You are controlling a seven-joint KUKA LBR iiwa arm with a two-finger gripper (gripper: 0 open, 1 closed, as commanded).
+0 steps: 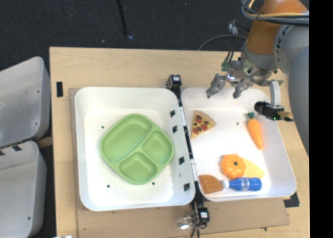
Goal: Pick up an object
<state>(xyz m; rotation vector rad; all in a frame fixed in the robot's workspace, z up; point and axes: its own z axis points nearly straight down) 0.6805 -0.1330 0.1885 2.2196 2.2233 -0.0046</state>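
My gripper [227, 89] hangs over the far edge of the right bin [283, 179], its two fingers spread apart with nothing between them. In that bin lie a toy pizza slice [201, 124], a carrot [255, 133], an orange pumpkin [232, 165] resting against a yellow piece [254, 169], a blue bottle [244, 185] and a brown piece [209, 183]. The pizza slice sits below and left of the gripper; the carrot lies to its lower right.
The left bin [86, 179] holds a green divided plate [137, 148]. A black ridge with clips [182, 138] separates the two bins. The grey arm with its orange band [270, 23] comes in from the upper right. White chairs [21, 127] stand to the left.
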